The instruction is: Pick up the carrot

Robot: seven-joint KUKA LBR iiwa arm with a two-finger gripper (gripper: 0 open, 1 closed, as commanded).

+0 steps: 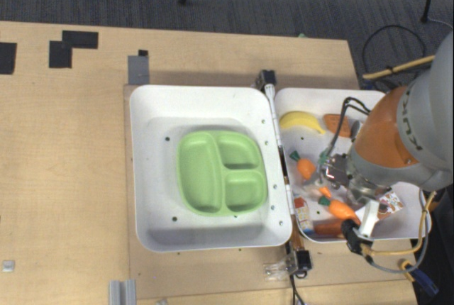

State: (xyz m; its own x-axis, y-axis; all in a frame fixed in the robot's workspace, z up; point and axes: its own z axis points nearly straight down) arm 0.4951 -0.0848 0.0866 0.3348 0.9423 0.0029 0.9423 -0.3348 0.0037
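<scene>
The carrot (pixel 341 209) is small and orange with a green top. It lies near the front of the right bin (pixel 397 231), tilted with its green end to the left. My gripper (pixel 330 176) hangs low over the bin's middle, just behind and slightly left of the carrot. The grey arm and its orange band (pixel 379 140) hide the bin floor behind it.
In the right bin there are also a yellow banana (pixel 301 121), an orange piece (pixel 305 169), a reddish item (pixel 338 125) at the back and a brown bottle (pixel 328 228) at the front wall. The left bin (pixel 152 154) holds a green divided tray (pixel 221 170).
</scene>
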